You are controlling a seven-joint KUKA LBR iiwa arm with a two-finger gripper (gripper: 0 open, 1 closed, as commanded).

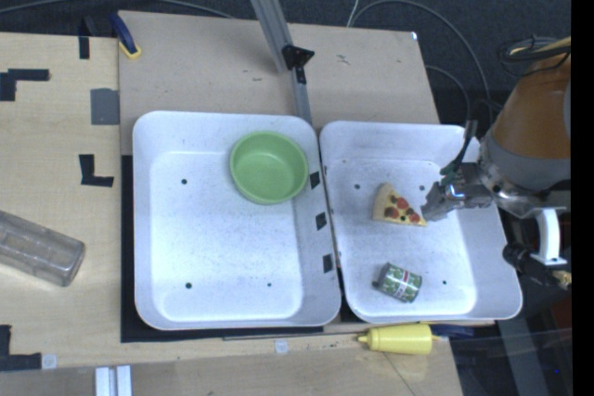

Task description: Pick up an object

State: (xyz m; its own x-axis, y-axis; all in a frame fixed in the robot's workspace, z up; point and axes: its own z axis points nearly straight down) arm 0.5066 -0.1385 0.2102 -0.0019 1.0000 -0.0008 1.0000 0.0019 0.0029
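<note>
A toy pizza slice (397,206), tan with red toppings, lies flat just left of the fingers (436,206). Whether the fingers are open or closed cannot be told. A green can (398,282) lies below them.

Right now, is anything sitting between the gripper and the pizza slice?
Nothing visible. The gripper is right beside the pizza slice in the right bin; the can lies nearer the front, off that line.
</note>
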